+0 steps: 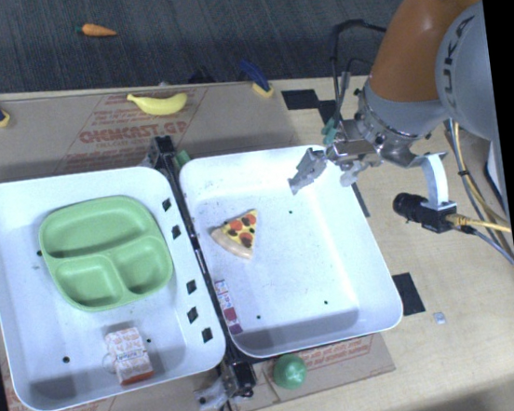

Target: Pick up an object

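So the grey arm with the orange band (423,37) was reaching in from the right, and its end effector (307,171) hung over the upper right part of the right-hand shallow white plastic bin (360,271). Whether the end effector was spread or pressed together, I honestly couldn't tell from that angle; nothing was visible between its tips though. The obvious target looked like the small toy pizza slice with a tan crust and red and dark toppings (236,234), which lay flat on the bin floor toward the left side, near the divider where the two bins met, and well apart from the end effector. Over in the left white bin (4,280) sat a pale green compartment tray (105,251) and, nearer the front, a small red and white packet (126,352). A yellow toy banana (159,101) rested on the cardboard behind the bins, and a little green ball (289,370) sat on the counter (459,314) just in front of the right bin. My read was that this was the approach step, nothing grabbed yet. Next it would've needed to shift left and toward the front over the slice, then drop low, since a flat piece like that leaves little to pinch.
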Available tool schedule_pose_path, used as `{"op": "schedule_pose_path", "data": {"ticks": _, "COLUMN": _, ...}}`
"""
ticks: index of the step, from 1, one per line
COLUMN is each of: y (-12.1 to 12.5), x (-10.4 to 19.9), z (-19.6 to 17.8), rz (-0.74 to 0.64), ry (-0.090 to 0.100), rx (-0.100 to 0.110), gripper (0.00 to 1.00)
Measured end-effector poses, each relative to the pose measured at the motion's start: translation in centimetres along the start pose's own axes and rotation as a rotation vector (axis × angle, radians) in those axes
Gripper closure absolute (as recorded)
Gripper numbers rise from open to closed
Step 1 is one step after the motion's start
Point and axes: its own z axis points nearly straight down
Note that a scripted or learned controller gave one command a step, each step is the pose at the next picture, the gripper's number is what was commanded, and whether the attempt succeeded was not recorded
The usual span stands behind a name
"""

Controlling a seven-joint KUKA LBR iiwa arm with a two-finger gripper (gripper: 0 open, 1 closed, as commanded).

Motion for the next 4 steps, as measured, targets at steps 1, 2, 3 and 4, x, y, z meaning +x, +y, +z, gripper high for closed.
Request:
{"op": "schedule_pose_path", "data": {"ticks": 1, "y": 3.0, "x": -2.9, "z": 17.7, "rz": 0.0, "ry": -0.001, "rx": 0.0, "gripper": 0.0}}
{"op": "schedule_pose_path", "data": {"ticks": 2, "y": -1.6, "x": -1.2, "z": -0.5, "rz": 0.0, "ry": -0.002, "rx": -0.005, "gripper": 0.0}}
{"op": "schedule_pose_path", "data": {"ticks": 3, "y": -3.8, "x": -3.5, "z": 14.8, "rz": 0.0, "ry": 0.002, "rx": 0.005, "gripper": 0.0}}
{"op": "schedule_pose_path", "data": {"ticks": 4, "y": 4.4, "x": -3.1, "z": 14.6, "rz": 0.001, "ry": 0.001, "rx": -0.003, "gripper": 0.0}}
